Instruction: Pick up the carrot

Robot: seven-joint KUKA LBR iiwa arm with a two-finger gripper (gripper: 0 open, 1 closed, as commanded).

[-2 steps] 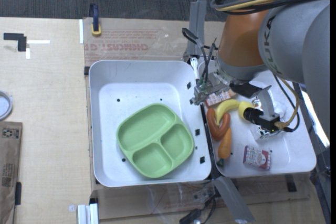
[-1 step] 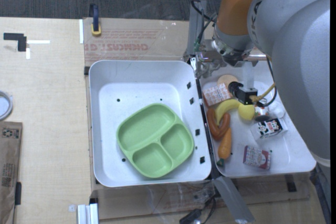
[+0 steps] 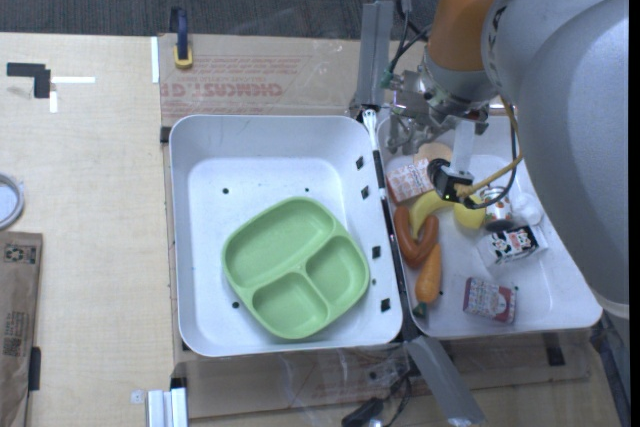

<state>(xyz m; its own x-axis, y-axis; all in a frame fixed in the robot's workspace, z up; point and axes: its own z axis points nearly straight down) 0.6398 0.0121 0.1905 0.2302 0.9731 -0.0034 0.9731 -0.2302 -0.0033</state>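
Note:
The carrot (image 3: 429, 276) is a short orange piece lying along the left wall of the right bin (image 3: 548, 307), near its front. A reddish sausage-like piece (image 3: 414, 237) touches its far end. The gripper (image 3: 405, 137) hangs below the orange wrist band at the far left corner of the right bin, well beyond the carrot and apart from it. Nothing shows between its fingers.
A green divided plate (image 3: 295, 266) lies in the left bin (image 3: 190, 215). Around the carrot lie a banana (image 3: 428, 208), a yellow lemon (image 3: 468, 216), a pink-white packet (image 3: 407, 180), a small printed box (image 3: 512, 241) and a red carton (image 3: 490, 299). The grey arm covers the right side.

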